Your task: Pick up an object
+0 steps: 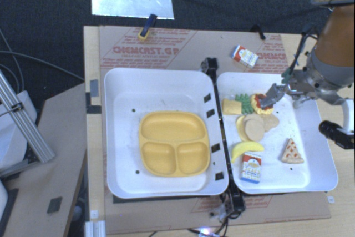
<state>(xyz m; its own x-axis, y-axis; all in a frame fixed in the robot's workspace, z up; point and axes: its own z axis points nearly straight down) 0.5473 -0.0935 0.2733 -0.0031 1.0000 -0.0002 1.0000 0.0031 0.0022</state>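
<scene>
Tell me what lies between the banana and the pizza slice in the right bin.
Bare white bin floor, seen in the camera view: nothing sits between the banana and the pizza slice. The small carton lies just below the banana, off that line.

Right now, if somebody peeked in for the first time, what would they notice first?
Probably the big yellow divided tray lying in the left bin. Next, the heap of toy food in the right bin: a banana, a pizza slice and a small carton. The gripper hangs over the top of that heap.
</scene>
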